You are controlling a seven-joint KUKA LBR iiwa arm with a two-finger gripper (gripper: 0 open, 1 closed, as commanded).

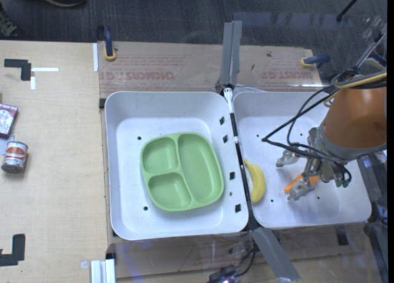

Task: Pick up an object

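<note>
My gripper [291, 176] hangs low over the right bin [326, 214], under the orange wrist band. Its two fingertips [284, 160] stand apart, so it is open. A small orange carrot-like piece [298, 183] lies close against the lower finger; I cannot tell whether it is touched or lifted. A yellow banana [256, 181] lies at the right bin's left wall, just left of the gripper. In the left bin [117, 152] rests a green divided plate [182, 171].
A metal divider [233, 134] separates the two bins. Black cables [295, 125] loop from the arm over the right bin. A small can [13, 156] and a packet [6, 119] sit on the wooden table at far left.
</note>
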